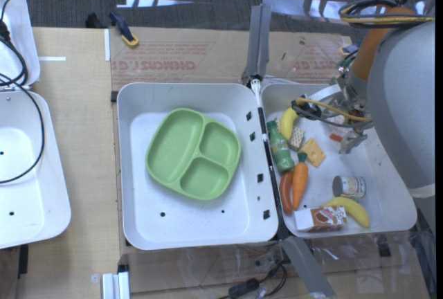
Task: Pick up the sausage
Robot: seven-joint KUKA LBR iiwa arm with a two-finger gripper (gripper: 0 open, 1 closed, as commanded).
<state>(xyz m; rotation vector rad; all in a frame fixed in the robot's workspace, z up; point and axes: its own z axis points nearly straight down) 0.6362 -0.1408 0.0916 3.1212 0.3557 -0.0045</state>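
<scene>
The sausage (285, 194) is a reddish-brown link lying lengthwise near the left wall of the right bin (394, 180). It touches the orange carrot (300, 183) on its right. My gripper (348, 133) hangs over the upper right part of that bin, well up and to the right of the sausage, partly wrapped in cables. Nothing is visible in its grasp.
The right bin also holds a green bottle (279, 147), a small yellow piece (288, 123), a cracker (313, 152), a can (349, 186), a banana (351, 210) and a carton (322, 219). A green divided plate (194, 153) sits in the left bin (138, 221).
</scene>
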